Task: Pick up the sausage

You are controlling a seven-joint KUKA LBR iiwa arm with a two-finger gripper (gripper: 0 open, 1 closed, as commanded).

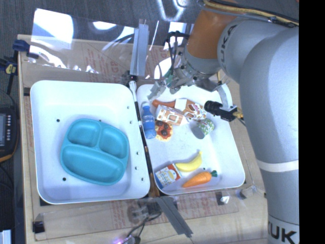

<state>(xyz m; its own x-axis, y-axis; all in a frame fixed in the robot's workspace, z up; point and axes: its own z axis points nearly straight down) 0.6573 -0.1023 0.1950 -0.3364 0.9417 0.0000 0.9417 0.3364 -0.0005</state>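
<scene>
Camera view: I see the arm [254, 60] reaching in from the right, with the jaws [170, 83] hanging over the far end of the right bin [231, 151]. I cannot tell from this angle whether the jaws are spread or pressed together; the tips blur against the white wall.

The sausage [163, 104] lies near the far end of the right bin, reddish-orange, just below the jaws and partly tucked behind a small printed packet [170, 116]. I see nothing between the jaws.

Other contents of the right bin: a blue bottle [148, 122] along the left wall, a pizza slice toy [164, 130] just beside it, a second printed packet [195, 111], and a grey-green can [203, 127] on its side. Toward the near end sit a banana [189, 162], a carrot [199, 178] and a small juice carton [167, 175], close together.

The left bin [45, 95] holds a blue divided plate [95, 150], flat on the floor of the bin. Both bins rest side by side on the counter [91, 217].
</scene>
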